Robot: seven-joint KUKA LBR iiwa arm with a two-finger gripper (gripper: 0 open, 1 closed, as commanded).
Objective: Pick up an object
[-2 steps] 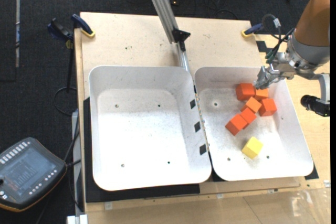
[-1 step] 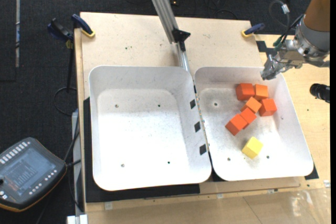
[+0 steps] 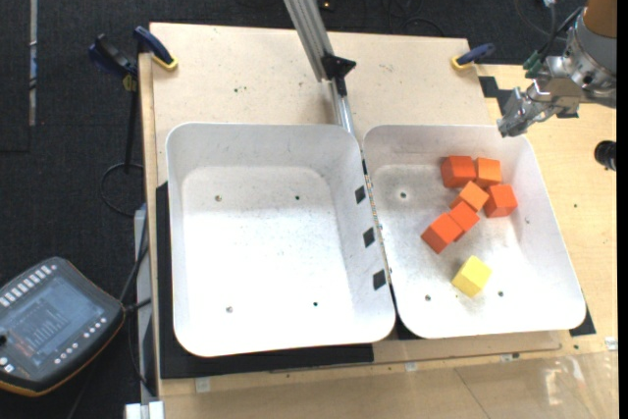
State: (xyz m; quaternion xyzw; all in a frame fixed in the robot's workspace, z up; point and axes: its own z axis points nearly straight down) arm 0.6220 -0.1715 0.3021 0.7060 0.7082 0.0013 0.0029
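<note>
Camera view: two-finger gripper [image 3: 512, 123] poised at upper right of frame, over the far rim of the right-hand shallow white plastic bin [image 3: 549, 309], clear of its contents. Jaw state: cannot tell.

Cluster of orange foam blocks [image 3: 469, 196] and one yellow foam cube [image 3: 471, 276] loose on bin floor, right of centre, ready for picking.

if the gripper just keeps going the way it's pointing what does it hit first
It points down and leftward, so the gripper would probably meet the right bin's upper rim or floor before the orange blocks; depth is unclear.
</note>
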